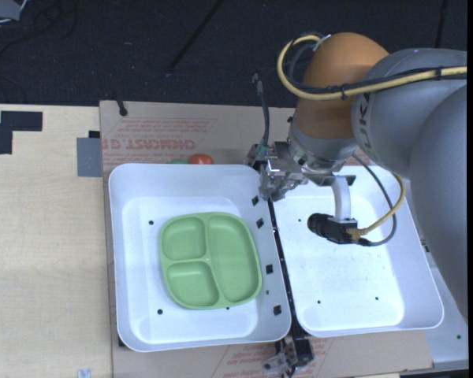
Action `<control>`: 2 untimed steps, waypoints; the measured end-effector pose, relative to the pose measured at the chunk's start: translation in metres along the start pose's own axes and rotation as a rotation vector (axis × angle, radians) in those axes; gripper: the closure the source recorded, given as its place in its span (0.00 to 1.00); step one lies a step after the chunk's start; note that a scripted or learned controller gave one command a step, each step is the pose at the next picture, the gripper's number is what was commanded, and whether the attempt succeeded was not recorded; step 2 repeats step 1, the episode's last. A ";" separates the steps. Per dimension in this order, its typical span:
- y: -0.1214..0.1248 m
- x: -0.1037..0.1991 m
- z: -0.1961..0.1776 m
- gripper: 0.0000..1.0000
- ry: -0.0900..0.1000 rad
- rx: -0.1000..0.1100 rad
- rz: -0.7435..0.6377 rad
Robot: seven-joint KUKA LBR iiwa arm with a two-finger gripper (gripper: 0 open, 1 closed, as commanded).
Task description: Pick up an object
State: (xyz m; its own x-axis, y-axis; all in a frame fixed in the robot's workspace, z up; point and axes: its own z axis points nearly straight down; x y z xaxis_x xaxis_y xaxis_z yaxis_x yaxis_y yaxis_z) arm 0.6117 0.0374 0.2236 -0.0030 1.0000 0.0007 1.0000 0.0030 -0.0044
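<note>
The arm reaches in over the right bin, and its gripper hangs near that bin's back left corner, close to the seam where the two bins meet. Whether it is wide, narrow or holding anything I cannot tell; the wrist and its cabling cover the tip.

The only thing in the bins that could be picked is a pale green divided plate, lying flat in the middle of the left bin, slightly toward that bin's right wall. It has three shallow compartments, two at the back and one at the front left with a long one down the right side, rounded corners and a low raised rim. It looks like smooth, light plastic, and sits level on the bin floor.

The step in hand seems to be the approach: the gripper is above the divide, not yet over the plate. The next move probably calls for a shift toward the left bin and a descent onto a rim or a divider ridge, since the flat compartments offer nothing to pinch.

A small red thing peeks out just behind the left bin's back edge, on the cardboard.
</note>
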 end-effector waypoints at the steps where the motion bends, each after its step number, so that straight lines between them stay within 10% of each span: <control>1: 0.009 0.048 -0.008 1.00 0.000 -0.003 -0.001; 2: 0.009 0.048 -0.008 1.00 0.000 -0.003 -0.001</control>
